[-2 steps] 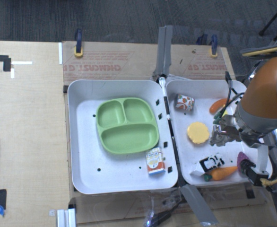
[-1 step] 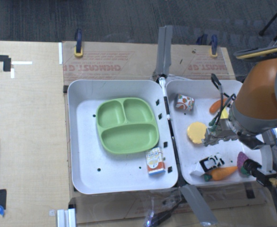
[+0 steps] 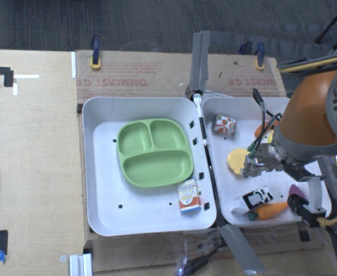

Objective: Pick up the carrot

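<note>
The carrot (image 3: 270,210) lies along the front edge of the right bin (image 3: 223,203), its orange body pointing right and its green stub to the left. My gripper (image 3: 253,165) hangs over the middle of that bin, above and a little left of the carrot, beside a yellow round piece (image 3: 236,161). It is apart from the carrot. The grey and orange arm covers the bin's right side.
A black-and-white item (image 3: 257,198) sits just behind the carrot. A small printed can (image 3: 225,125), an orange piece (image 3: 264,130) and a purple piece (image 3: 298,191) are also in the right bin. The left bin (image 3: 99,211) holds a green divided plate (image 3: 155,152) and a small carton (image 3: 188,196).
</note>
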You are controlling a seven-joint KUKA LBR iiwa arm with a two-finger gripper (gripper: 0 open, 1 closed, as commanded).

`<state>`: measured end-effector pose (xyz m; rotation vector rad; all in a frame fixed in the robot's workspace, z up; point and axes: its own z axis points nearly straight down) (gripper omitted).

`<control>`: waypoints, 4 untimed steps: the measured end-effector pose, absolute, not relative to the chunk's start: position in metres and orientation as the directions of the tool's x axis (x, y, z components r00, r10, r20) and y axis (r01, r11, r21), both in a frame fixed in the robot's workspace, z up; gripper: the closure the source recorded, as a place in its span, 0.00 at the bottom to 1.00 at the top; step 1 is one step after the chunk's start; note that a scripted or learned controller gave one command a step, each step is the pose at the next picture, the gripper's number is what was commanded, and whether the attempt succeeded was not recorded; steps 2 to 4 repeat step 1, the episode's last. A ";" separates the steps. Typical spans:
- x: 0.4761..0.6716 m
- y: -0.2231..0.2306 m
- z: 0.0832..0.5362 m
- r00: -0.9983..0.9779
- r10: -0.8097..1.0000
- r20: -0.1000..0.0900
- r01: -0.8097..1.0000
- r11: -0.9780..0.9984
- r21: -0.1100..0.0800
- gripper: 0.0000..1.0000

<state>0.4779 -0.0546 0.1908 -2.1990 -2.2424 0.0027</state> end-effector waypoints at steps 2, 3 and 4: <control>0.478 -0.055 0.192 0.027 1.000 -0.001 1.000 -0.027 -0.002 1.00; 0.478 -0.055 0.192 0.027 1.000 -0.001 1.000 -0.027 -0.002 1.00; 0.478 -0.055 0.192 0.027 1.000 -0.001 1.000 -0.027 -0.002 1.00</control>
